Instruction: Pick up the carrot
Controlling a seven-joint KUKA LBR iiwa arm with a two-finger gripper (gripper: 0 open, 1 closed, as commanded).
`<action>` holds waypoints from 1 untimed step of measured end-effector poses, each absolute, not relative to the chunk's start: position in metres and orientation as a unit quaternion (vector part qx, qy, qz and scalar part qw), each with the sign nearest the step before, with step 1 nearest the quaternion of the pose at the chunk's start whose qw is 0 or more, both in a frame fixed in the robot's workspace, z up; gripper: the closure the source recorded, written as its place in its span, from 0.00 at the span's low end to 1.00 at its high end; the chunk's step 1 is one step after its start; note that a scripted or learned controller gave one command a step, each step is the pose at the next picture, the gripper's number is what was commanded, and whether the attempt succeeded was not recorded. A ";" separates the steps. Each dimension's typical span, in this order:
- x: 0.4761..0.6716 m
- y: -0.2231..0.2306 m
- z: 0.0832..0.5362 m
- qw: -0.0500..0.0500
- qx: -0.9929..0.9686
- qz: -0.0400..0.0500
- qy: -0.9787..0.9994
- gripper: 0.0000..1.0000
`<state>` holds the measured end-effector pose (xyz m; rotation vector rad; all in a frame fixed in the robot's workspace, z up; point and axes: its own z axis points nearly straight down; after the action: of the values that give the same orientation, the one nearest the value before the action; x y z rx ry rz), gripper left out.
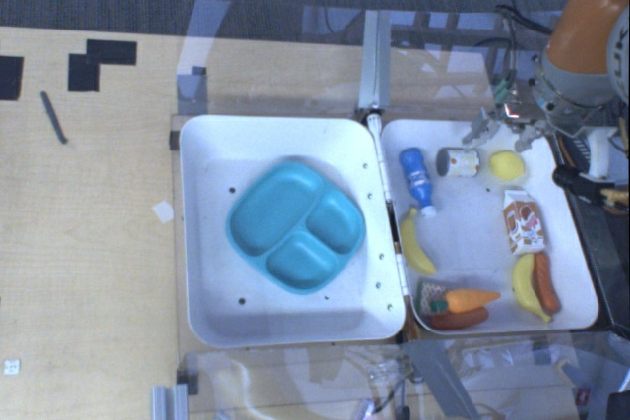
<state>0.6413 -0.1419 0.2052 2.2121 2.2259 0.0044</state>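
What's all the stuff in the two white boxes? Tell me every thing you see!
left bin: 1, white, left side of bench
plate: 1, blue, three sections, in left bin
right bin: 1, white, right side
bottle: 1, blue, right bin, upper left
can: 1, grey, beside the bottle
lemon: 1, yellow, right of the can
packet: 1, white and red, right part
bananas: 2, yellow, left edge and lower right
carrot: 1, orange, bottom edge
sausage: 1, red-orange, beside right banana
gripper: 1, grey, above the can and lemon

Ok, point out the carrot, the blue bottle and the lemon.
carrot (pixel 471 298): camera view, middle of its orange body.
blue bottle (pixel 415 174): camera view, middle of its body.
lemon (pixel 507 165): camera view, centre of the fruit.
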 end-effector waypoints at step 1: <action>0.641 -0.142 0.205 0.002 0.705 0.001 0.709 0.00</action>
<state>0.6414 -0.1419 0.2052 2.2120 2.2258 0.0045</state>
